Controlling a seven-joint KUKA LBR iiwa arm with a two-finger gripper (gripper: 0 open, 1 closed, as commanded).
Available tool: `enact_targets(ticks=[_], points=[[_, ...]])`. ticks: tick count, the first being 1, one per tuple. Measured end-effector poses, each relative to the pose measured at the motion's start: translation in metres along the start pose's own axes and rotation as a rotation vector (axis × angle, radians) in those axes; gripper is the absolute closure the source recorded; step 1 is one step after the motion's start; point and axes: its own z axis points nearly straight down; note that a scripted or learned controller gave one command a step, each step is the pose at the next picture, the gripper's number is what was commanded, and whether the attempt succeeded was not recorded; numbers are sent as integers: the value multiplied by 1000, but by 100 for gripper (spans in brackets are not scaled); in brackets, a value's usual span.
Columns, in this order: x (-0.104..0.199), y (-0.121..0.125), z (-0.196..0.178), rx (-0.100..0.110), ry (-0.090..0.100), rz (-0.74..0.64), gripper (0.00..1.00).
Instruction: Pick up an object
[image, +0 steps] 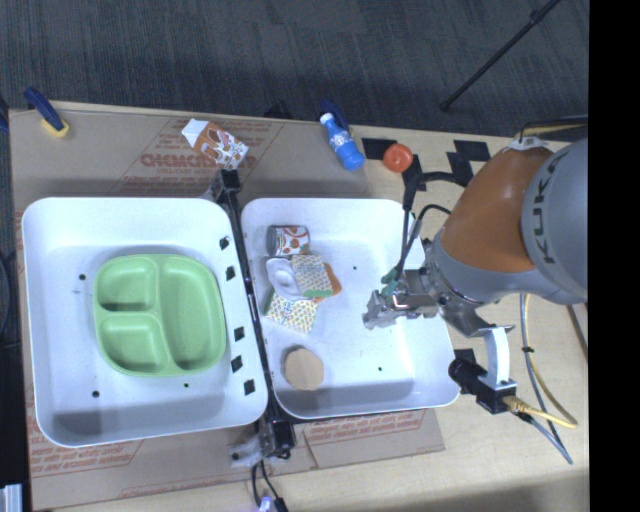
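Camera view: the arm (520, 225) reaches in from the right, its tool (385, 308) low over the right bin (345, 395); I cannot tell its state. Beyond, near the divider, lie a tan disc (303, 368) and patterned packets (300, 280).

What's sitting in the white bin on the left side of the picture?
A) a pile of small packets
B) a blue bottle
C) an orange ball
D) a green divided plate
D: a green divided plate lies inside the left bin, three compartments facing up.
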Motion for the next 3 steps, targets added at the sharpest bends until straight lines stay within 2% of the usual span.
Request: enact_targets(ticks=[1, 2, 3], points=[[-7, -3, 41, 2, -1, -3, 100], [-49, 9, 34, -1, -1, 0, 100], [-30, 53, 6, -2, 0, -2, 100]])
